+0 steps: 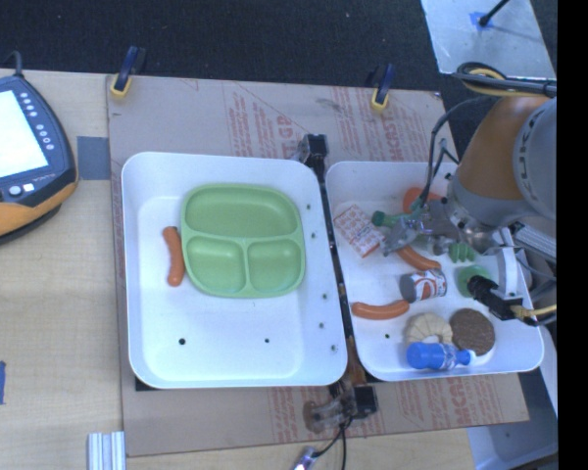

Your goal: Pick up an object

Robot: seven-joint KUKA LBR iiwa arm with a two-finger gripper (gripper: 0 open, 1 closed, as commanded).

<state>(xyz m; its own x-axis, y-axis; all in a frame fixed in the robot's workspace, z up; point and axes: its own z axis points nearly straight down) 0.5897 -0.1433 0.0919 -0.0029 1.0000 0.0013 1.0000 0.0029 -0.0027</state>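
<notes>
Hot-dog toy (418,258) lies in right bin (372,360), just under the gripper (404,231), which sits low over the clutter; whether it is open or has hold of anything cannot be told. Neighbours crowd close: small can (424,285) just below, wrapper packet (354,229) to the left, second sausage (380,309) nearer the bin's front. Best approach, judging from this: descend straight, straddle the sausage across its width, avoid the can.

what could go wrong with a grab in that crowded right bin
The gripper hangs low in the right bin amid closely packed items: a red-and-white packet, an orange sausage and a small can. Closing here may catch two items or nudge them aside. The sausage looks round and smooth, so it might slip out.
</notes>
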